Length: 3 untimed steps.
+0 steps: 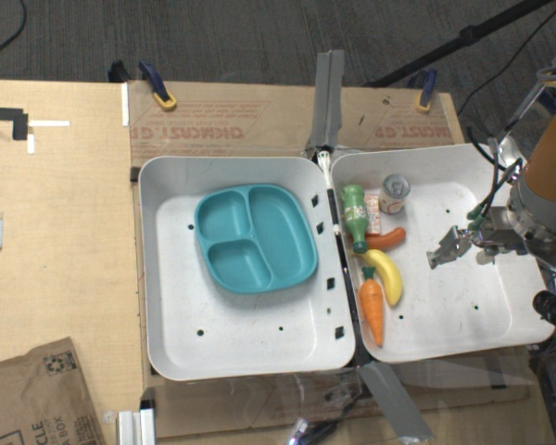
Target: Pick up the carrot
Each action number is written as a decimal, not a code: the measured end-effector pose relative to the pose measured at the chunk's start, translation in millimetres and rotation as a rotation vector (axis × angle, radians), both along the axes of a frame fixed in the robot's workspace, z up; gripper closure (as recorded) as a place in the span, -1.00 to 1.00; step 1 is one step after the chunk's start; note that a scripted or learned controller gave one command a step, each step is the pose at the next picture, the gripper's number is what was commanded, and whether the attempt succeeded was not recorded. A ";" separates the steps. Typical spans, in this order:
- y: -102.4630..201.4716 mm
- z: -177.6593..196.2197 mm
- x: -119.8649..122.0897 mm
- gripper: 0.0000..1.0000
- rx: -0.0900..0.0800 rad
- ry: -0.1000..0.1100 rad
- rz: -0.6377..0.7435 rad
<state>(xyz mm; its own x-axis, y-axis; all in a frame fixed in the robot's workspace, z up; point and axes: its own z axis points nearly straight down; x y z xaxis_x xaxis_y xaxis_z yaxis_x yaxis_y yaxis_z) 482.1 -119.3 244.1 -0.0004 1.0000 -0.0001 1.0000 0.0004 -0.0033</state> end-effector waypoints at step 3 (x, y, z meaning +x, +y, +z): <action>-7.0 -130.7 22.3 1.00 0.002 -0.032 -0.106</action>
<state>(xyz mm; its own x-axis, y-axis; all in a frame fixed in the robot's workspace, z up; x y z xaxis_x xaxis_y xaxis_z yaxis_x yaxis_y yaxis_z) 504.3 -126.2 113.4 0.1058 0.9944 0.0036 0.9940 -0.1059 0.0285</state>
